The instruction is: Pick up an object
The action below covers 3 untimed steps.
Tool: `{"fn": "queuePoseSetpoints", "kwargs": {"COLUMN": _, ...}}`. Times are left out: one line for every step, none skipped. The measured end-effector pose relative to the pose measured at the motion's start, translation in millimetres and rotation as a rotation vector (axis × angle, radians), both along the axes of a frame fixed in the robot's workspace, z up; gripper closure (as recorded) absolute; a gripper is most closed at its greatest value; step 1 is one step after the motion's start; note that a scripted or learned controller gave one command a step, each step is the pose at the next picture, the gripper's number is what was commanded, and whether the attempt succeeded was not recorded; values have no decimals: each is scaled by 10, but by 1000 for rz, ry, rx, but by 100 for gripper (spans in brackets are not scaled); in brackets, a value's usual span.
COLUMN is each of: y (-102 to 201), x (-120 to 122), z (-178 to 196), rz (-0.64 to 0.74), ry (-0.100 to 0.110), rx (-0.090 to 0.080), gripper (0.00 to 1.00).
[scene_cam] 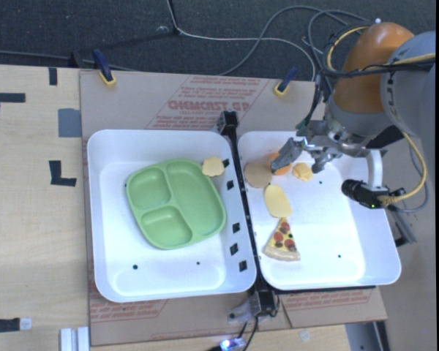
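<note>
Beside the hand [305, 154]: yellow piece [302, 172], orange piece [281, 167].

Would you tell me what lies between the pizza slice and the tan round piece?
In the camera view, a yellow oval piece lies between the pizza slice and tan round piece.

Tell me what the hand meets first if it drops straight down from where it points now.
Most likely the small yellow piece lying under the hand in the right bin, with an orange piece just beside it. Height above them is unclear from this slanted view.
</note>
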<state>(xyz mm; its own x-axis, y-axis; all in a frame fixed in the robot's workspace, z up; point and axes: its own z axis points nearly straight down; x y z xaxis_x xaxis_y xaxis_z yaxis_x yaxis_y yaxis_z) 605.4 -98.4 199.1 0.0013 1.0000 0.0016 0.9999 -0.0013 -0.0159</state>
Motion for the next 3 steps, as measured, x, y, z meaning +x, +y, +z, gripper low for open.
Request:
{"fn": "queuePoseSetpoints", "kwargs": {"y": 1, "x": 30, "z": 85, "rz": 3, "ry": -14, "rx": -1, "gripper": 0}}
{"fn": "queuePoseSetpoints", "kwargs": {"y": 25, "x": -3, "z": -555, "rz": 3, "ry": -10, "rx": -2, "gripper": 0}}
{"fn": "queuePoseSetpoints", "kwargs": {"y": 32, "x": -16, "z": -1095, "rz": 3, "ry": -10, "rx": -3, "gripper": 0}}
